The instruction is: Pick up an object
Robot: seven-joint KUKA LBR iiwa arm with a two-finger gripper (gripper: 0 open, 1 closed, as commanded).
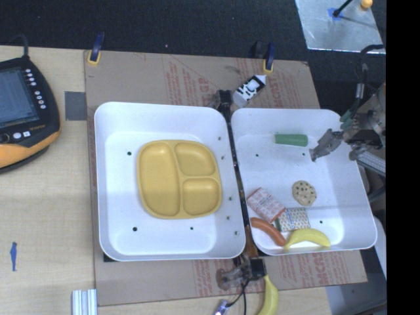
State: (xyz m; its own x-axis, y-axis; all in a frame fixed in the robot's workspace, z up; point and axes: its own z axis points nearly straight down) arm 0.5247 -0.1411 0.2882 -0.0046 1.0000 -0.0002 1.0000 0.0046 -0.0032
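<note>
Gripper (328,143) comes in over the right bin (341,182) from its far right side, hanging just beside the green block (291,139) near the back wall. One grey finger (323,144) juts toward that block; whether the fingers are spread or pressed together, I cannot tell from this angle. Nothing is seen between them. Down at the front of the bin it's crowded: cookie (304,191), pink packet (265,204), sausage (268,231), banana (308,239), the last three packed close. The left bin (118,228) carries a yellow divided plate (178,178). My read: the green block is the smart target, lying apart with free floor around it. To do it well, centre over its middle, turn the wrist so the fingers straddle its narrow width, come straight down, and close only once low enough
</note>
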